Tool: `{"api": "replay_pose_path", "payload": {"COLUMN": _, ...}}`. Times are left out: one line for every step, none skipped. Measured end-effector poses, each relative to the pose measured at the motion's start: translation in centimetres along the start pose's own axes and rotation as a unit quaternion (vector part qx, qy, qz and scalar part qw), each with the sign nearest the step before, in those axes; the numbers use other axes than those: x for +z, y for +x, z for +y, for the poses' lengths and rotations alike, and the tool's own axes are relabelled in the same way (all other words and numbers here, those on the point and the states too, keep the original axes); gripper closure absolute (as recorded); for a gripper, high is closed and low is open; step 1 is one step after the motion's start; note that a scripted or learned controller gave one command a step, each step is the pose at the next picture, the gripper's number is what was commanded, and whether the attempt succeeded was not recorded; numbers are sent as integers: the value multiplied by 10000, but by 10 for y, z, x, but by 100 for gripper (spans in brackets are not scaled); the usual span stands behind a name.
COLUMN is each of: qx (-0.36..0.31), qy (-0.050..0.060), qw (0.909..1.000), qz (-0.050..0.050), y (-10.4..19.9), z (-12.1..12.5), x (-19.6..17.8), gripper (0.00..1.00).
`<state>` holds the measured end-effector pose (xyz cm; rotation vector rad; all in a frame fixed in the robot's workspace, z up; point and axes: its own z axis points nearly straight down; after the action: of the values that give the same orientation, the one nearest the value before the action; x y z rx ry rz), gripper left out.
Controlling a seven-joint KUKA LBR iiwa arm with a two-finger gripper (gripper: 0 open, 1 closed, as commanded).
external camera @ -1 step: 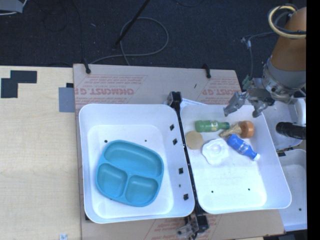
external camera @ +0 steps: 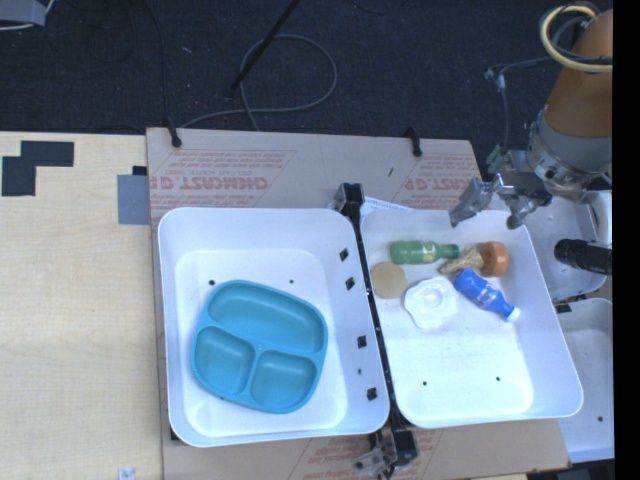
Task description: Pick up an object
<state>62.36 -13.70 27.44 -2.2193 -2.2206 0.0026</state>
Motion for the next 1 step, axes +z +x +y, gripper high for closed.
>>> {"api": "replay_pose_path", "payload": {"qx": 2, "qy": 29, "qw": 10000, "qz": 6, "y": 2, "z": -3, "x": 64, "gripper": 0}}
